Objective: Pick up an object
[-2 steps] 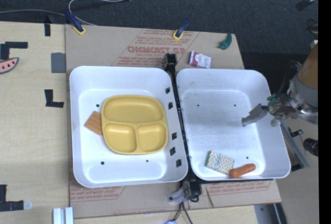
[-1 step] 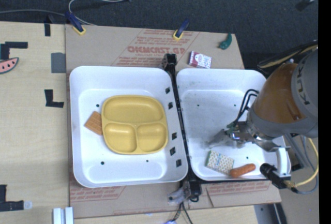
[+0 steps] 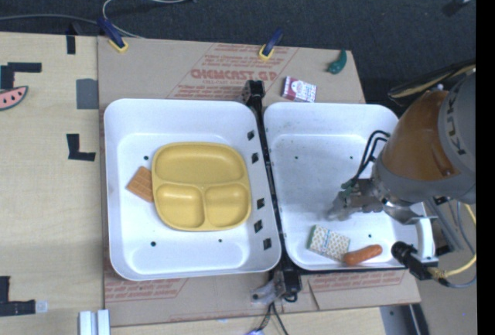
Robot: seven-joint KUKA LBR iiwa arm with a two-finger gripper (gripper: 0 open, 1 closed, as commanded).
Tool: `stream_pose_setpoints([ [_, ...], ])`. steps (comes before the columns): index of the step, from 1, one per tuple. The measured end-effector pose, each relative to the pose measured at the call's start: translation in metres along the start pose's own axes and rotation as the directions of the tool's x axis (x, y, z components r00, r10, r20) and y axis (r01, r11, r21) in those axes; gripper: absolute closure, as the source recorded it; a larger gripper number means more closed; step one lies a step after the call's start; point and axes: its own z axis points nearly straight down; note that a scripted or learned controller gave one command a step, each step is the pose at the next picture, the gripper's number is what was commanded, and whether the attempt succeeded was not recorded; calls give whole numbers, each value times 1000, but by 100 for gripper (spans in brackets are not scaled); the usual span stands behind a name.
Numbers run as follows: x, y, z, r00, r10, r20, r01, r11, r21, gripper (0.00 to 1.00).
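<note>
Here, jaws (image 3: 340,206) above patterned packet (image 3: 329,242), right bin (image 3: 309,121).

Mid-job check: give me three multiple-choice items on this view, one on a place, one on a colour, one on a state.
1. Where does the yellow divided tray lie?
A. left bin
B. right bin
C. on the cardboard outside the bins

2. What colour is the sausage-shaped item in the right bin?
A. green
B. orange-red
C. blue

3. How does the small patterned packet stand to the gripper?
A. lifted clear of the bin
B. lying on the bin floor below the gripper
C. resting in the tray

Answers: 1 A, the tray fills the middle of the left bin. 2 B, it shows orange-red against the white. 3 B, it lies flat beside the sausage-shaped item.
</note>
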Motion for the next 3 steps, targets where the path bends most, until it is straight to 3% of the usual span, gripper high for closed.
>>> stream_pose_setpoints([
  [1,33,51,35,1000,-1,1,1,1000,-4,100],
  [3,35,51,17,1000,-3,-2,3,1000,-1,100],
])
